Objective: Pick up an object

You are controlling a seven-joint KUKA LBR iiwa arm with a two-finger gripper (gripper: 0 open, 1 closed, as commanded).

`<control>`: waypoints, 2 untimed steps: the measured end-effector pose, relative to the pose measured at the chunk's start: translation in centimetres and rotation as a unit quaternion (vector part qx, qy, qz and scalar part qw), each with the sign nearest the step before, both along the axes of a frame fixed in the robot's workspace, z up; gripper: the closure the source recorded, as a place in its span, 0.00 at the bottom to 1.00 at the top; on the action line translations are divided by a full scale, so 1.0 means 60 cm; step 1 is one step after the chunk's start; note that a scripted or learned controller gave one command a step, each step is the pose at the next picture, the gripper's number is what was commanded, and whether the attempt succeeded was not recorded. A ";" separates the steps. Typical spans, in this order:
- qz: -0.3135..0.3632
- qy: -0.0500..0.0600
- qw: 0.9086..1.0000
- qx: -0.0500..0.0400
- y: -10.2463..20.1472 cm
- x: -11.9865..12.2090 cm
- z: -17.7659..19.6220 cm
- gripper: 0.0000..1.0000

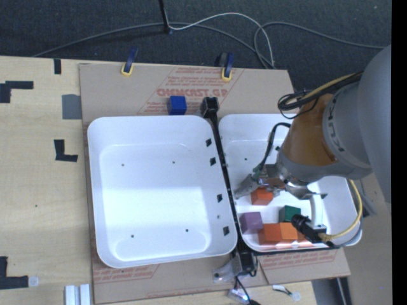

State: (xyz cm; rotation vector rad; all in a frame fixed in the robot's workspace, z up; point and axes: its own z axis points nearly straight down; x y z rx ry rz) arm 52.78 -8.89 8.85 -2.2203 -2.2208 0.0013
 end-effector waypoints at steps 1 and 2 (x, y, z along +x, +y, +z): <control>0.000 -0.001 1.000 0.000 -0.001 0.001 0.018 1.00; 0.003 -0.007 1.000 0.001 0.094 -0.042 0.249 1.00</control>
